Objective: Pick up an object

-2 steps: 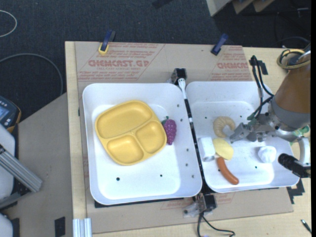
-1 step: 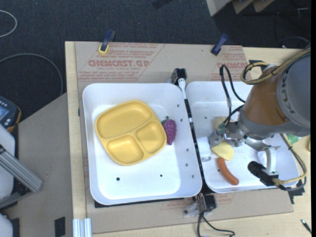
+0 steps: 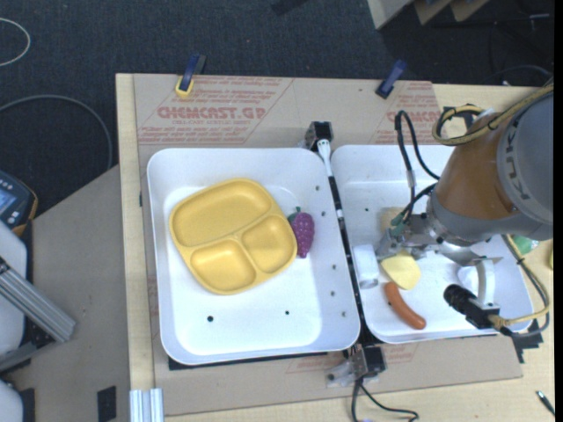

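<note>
In the right bin (image 3: 369, 170), the arm's gripper (image 3: 398, 246) hangs low at the bin's left-centre, under the orange band of the wrist (image 3: 475, 178). A pale yellow rounded piece (image 3: 402, 272) lies directly below the gripper, touching or nearly touching its tip. An orange sausage-shaped item (image 3: 405, 307) lies just in front of that, near the bin's front wall. A small pale object (image 3: 391, 221) shows partly behind the gripper. In the left bin (image 3: 167, 262) sit a yellow divided plate (image 3: 231, 234) and a purple bunch of grapes (image 3: 303, 232) at the plate's right edge.
A black fitting (image 3: 467, 307) on the arm sits low at the right bin's front right. A green item (image 3: 521, 245) peeks out at the far right behind the arm. Black cables (image 3: 406, 152) loop over the right bin's back. A divider ridge (image 3: 339, 227) separates the bins.
</note>
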{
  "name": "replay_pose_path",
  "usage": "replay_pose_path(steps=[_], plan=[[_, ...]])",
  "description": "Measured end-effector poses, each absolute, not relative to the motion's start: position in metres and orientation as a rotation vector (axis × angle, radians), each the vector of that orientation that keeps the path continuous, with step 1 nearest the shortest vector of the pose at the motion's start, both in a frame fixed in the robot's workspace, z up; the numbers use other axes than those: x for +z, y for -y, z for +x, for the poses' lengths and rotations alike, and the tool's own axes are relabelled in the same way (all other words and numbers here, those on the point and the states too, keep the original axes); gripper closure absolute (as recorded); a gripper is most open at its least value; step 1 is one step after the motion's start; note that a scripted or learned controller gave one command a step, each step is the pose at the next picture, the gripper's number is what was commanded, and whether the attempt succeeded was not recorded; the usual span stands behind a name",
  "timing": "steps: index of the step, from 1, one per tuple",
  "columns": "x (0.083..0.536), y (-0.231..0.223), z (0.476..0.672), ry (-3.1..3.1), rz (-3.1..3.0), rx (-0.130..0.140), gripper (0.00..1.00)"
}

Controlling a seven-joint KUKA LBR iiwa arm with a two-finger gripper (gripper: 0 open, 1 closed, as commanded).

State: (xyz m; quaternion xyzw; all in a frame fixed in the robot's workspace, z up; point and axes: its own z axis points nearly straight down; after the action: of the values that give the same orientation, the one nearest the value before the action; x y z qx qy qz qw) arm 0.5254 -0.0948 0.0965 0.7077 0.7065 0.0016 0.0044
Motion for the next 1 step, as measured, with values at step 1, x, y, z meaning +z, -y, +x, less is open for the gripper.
replay_pose_path(steps=[1], plan=[[0.1922,-0.0083,0.6521,-2.227,2.196,0.026,1.00]])
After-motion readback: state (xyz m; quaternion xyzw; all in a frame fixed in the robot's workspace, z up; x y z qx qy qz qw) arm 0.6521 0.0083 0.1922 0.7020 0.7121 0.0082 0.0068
